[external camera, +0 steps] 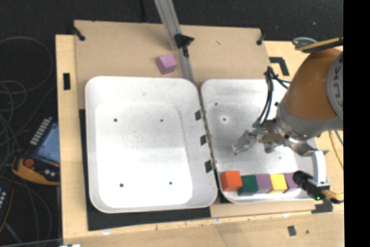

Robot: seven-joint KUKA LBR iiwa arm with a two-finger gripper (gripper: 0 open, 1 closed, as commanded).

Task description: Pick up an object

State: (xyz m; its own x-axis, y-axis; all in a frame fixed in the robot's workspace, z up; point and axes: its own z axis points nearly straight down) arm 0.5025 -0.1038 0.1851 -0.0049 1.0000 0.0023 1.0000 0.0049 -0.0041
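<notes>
Along the front wall of the right bin (231, 92) stands a row of small blocks: an orange block (232, 180), a green block (249, 184), a purple block (264, 183) and a yellow block (279, 182). My gripper (245, 142) hangs over the middle of the right bin, a little behind that row, under the orange-banded arm (315, 89) that comes in from the right. Nothing is seen between its fingers. A pink-purple block (166, 63) lies outside the bins on the brown board behind the left bin.
The left bin (144, 142) sits beside the right one, with clips along their shared edge. A slanted metal rail (167, 14) crosses the board behind the bins. Cables and a handheld device (40, 150) lie off the bench to the left.
</notes>
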